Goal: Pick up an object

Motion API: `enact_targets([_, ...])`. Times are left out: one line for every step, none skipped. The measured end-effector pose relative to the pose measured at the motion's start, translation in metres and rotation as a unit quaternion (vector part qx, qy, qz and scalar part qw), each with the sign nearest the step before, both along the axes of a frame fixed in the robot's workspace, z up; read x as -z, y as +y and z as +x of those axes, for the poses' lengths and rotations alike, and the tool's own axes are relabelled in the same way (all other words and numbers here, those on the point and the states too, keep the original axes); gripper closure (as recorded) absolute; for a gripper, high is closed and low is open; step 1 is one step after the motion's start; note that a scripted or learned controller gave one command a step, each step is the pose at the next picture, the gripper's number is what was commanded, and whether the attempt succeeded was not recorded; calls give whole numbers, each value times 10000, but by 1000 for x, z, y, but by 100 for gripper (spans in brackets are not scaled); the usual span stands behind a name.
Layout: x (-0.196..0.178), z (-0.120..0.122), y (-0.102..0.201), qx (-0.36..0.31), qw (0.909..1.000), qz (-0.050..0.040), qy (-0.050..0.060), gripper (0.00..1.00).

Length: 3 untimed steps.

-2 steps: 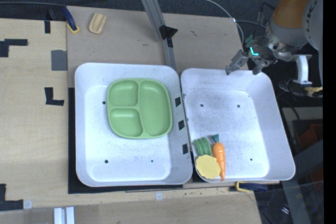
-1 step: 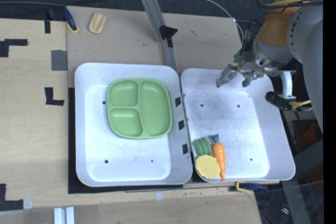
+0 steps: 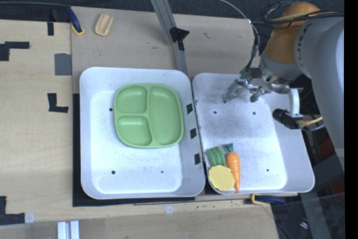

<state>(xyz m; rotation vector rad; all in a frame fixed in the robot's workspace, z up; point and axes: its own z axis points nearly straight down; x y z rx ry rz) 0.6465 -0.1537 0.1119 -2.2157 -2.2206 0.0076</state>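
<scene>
Right bin, white, shallow, on the bench: landmark. Gripper over its far end, fingers spread, nothing between them. Carrot, yellow disc and green item clustered at its near left corner, touching. Green divided plate in the left bin, just beside the landmark.
</scene>
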Motion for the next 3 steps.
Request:
enact_targets([25, -1, 1, -3, 10000, -7, -17, 0])
enact_targets([14, 0, 2, -10, 10000, -6, -21, 100])
enact_targets([-33, -1, -5, 2, 10000, -5, -51, 100])
